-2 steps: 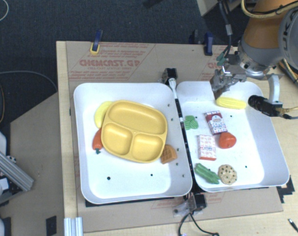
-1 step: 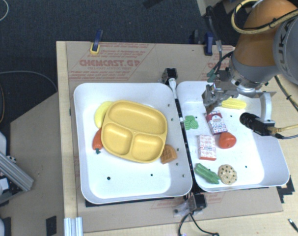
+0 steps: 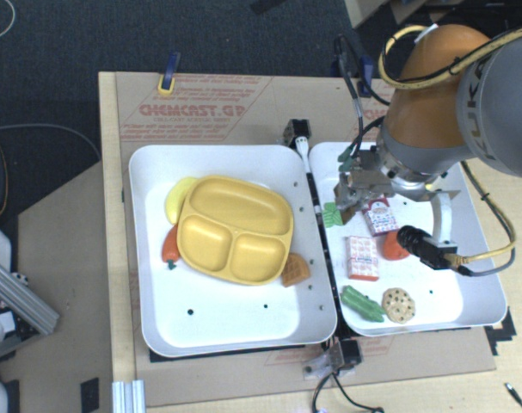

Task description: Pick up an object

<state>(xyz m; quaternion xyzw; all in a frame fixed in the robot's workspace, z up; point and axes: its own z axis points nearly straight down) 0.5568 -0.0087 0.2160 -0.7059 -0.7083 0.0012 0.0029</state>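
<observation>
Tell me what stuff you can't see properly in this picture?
- The hand: the arm's wrist covers it from above, so its fingers are hidden.
- Orange thing and yellow thing in the left bin: mostly hidden under the yellow tray.
- Red thing in the right bin: partly behind a black part.

1 fixed camera looks down from above at a slant, far enough back to take in the whole desk, both white bins, the left bin and the right bin, side by side, and the arm entering from the right.
</observation>
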